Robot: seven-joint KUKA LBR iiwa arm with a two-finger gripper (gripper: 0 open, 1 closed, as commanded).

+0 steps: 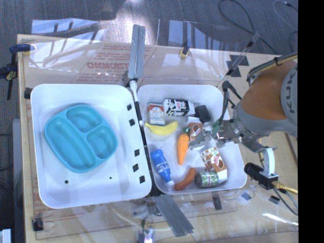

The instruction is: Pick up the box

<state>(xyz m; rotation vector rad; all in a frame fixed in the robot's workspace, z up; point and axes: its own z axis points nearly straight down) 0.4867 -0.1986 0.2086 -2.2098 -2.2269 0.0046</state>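
Two white bins (pixel 76 199) side by side; blue divided plate (pixel 81 136) in the left one. Right bin cluttered. Box (pixel 177 107) lying flat near the bin's 12 o'clock edge: small carton, white with black cow-style patches, dark at its right end. Touching it at 9 o'clock, a smaller red-and-white packet (pixel 156 114). Banana (pixel 162 129) just below, at 6 o'clock of the packet. Carrot (pixel 182 148) upright-ish mid-bin, blue bottle (pixel 161 166) at 7 o'clock of it, sausage (pixel 185 178) and green can (pixel 206 179) along the 6 o'clock rim. Gripper (pixel 205 135) at 4 o'clock of the box, well apart, low among wrappers (jaw state: cannot tell, too cluttered).
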